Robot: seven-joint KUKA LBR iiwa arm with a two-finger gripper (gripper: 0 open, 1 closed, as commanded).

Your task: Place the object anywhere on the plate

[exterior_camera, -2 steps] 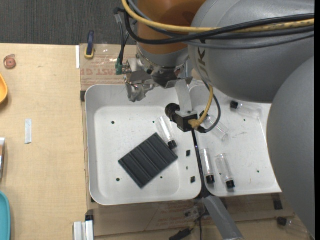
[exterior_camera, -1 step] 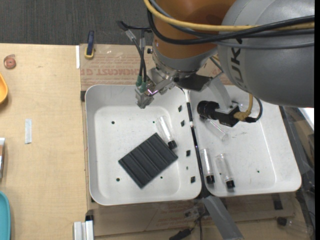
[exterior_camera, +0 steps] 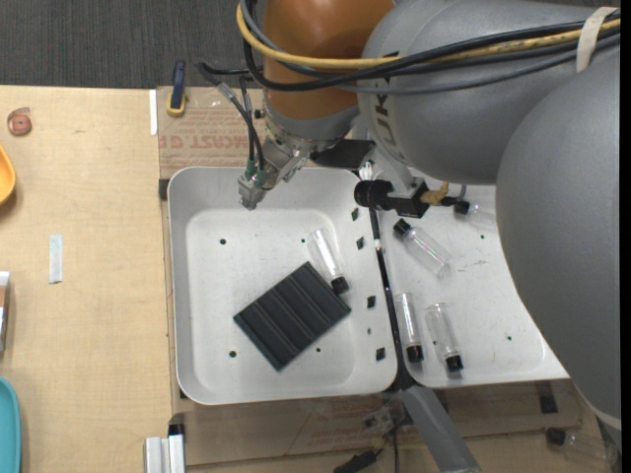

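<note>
Camera view: two-finger gripper [exterior_camera: 249, 197] hangs over left white bin's [exterior_camera: 197, 363] back edge; can't tell its state. Flat black ribbed rectangular plate [exterior_camera: 292, 315] sits mid-bin, w/ clear plastic vial [exterior_camera: 326, 261] touching its back corner.

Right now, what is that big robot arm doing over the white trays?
The robot arm's claw hangs over the far edge of the left bin, with nothing seen in its grip. In that bin lie a dark ribbed plate and one clear vial beside it. Three more vials lie in the right bin. No vial is on the plate yet.
</note>
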